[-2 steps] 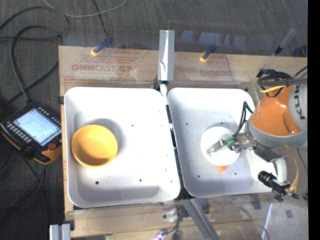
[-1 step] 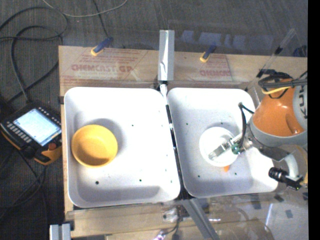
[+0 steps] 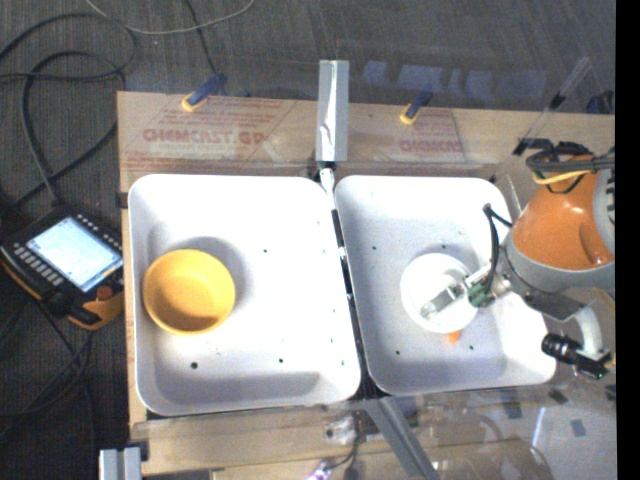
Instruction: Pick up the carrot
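Right-hand bin [image 3: 400, 368] holds the carrot [image 3: 452, 337], mostly hidden at six o'clock under the gripper [image 3: 443, 301]; axis and grip unclear.

We see two smooth white plastic bins [image 3: 250, 368] on a pale wooden bench [image 3: 230, 133]. A yellow bowl [image 3: 189, 290] looks matt and smooth. The arm's orange band [image 3: 560, 230] has a glossy sheen; the gripper [image 3: 440, 303] looks like bare shiny metal.
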{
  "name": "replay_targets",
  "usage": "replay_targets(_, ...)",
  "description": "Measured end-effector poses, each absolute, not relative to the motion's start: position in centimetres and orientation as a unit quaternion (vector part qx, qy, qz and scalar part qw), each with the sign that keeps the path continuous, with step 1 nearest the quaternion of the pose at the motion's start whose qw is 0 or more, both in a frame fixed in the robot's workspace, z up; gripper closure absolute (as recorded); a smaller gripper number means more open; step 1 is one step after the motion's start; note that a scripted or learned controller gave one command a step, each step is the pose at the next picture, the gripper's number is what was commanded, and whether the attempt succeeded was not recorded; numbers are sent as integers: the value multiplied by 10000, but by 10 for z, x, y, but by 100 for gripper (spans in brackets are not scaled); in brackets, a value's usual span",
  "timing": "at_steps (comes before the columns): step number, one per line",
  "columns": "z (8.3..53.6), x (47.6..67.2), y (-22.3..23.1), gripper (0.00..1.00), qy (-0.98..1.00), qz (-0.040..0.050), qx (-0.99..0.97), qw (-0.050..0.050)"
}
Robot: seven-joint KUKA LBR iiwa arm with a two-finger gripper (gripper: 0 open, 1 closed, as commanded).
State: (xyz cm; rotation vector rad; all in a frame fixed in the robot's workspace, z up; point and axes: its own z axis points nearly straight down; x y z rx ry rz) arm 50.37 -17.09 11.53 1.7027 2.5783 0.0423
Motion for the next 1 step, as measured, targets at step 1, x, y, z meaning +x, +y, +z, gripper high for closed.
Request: replay_targets(1,120,497,-173,0,7897,102,6132,164)
